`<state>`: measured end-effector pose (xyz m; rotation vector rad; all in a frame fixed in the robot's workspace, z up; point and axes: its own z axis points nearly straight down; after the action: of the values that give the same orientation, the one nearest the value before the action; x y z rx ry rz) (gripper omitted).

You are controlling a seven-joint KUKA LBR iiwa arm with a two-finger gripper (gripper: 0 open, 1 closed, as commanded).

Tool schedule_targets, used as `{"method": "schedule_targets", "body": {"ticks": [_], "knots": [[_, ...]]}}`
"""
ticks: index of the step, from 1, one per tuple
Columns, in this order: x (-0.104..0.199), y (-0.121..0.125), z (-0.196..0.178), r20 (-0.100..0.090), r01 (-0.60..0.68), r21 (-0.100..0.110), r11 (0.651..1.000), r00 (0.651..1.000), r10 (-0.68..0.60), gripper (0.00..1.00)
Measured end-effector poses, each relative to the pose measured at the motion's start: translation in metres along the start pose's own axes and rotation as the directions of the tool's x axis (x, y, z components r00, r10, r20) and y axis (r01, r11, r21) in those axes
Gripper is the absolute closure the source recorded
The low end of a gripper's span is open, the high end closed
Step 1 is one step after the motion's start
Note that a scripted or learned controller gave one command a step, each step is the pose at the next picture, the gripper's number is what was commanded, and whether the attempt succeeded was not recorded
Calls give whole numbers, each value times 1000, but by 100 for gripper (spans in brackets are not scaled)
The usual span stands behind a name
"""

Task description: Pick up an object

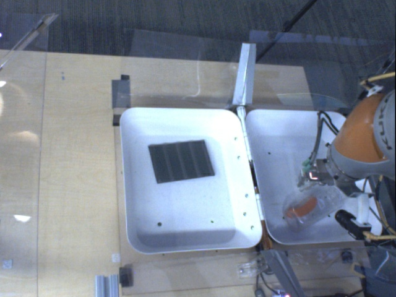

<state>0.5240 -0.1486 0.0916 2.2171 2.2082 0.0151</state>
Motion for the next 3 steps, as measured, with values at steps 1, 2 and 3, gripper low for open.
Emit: {"method": "schedule_targets", "body": {"ticks": [1, 2, 3], "knots": [[-1, 0, 1, 3, -1, -1, 1000, 1000, 1, 0], [-18, 56, -8, -3, 225, 9, 974, 974, -225, 0], [-44, -15, 0, -1, 362, 6, 932, 932, -362, 0]]}}
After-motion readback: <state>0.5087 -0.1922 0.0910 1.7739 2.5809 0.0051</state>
